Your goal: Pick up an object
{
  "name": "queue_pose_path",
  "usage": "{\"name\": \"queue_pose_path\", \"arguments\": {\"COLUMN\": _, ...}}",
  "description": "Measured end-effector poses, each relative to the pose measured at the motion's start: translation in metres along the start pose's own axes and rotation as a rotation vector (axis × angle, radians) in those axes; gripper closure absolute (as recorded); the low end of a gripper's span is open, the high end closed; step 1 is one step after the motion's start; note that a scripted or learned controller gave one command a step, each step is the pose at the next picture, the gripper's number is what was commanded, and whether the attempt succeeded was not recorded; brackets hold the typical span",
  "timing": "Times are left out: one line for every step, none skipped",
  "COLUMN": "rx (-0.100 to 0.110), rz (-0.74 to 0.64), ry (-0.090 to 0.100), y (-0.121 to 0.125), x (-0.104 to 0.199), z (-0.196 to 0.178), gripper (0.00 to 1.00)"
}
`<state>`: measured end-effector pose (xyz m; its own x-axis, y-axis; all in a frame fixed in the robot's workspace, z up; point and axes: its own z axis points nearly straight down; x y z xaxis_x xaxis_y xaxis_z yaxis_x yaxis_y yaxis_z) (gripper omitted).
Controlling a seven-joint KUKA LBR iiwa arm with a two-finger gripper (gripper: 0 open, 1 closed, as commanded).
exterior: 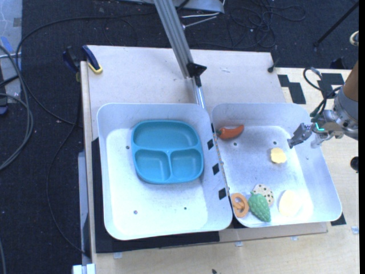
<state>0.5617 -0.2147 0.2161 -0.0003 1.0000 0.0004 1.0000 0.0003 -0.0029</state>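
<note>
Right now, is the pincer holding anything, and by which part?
Nothing is held: the pincer hangs over the right bin's far right side, apart from the yellow piece.

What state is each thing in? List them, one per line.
Gripper: above the right bin's right edge, holding nothing.
Blue tray: upright in the left bin, compartments bare.
Red pepper: lying by the right bin's top-left wall.
Pretzel: flat, beside the green piece.
</note>
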Motion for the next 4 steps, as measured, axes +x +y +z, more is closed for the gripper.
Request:
{"name": "queue_pose_path", "arguments": {"rx": -0.003, "rz": -0.001, "ry": -0.001, "y": 0.001, "x": 0.0, "z": -0.001, "gripper": 0.0}}
{"name": "queue_pose_path", "arguments": {"rx": 0.0, "rz": -0.001, "ry": 0.0, "y": 0.003, "x": 0.006, "z": 0.043, "gripper": 0.0}}
{"name": "queue_pose_path", "arguments": {"rx": 0.001, "rz": 0.001, "ry": 0.0, "y": 0.007, "x": -0.001, "z": 0.102, "gripper": 0.0}}
{"name": "queue_pose_path", "arguments": {"rx": -0.004, "rz": 0.001, "ry": -0.002, "y": 0.008, "x": -0.001, "z": 0.124, "gripper": 0.0}}
